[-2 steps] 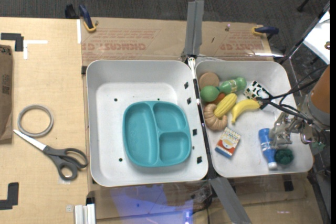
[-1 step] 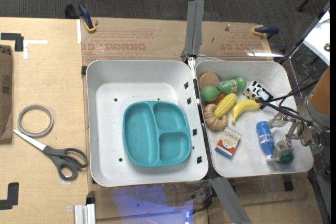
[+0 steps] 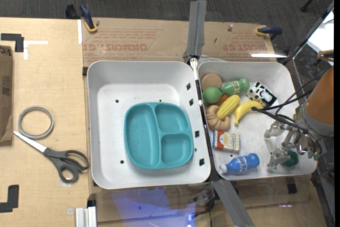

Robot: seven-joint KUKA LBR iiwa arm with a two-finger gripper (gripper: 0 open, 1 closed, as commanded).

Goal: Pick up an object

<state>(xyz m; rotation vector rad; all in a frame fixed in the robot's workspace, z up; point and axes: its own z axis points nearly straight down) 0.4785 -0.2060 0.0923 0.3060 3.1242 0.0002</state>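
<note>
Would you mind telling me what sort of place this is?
Probably a robotics lab bench: two white bins clamped on cardboard, toy food such as a banana, and a robot gripper.

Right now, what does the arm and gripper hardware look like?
Orange band at the right edge. Below it, the gripper is a bare silvery metal assembly with thin fingers. Thin dark cables run across the right bin toward the wrist. No readable markings.

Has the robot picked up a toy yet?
Not yet. The gripper is down in the right bin, near its lower right corner. The banana, corn and bottle lie untouched. Grabbing and lifting something is left.
</note>
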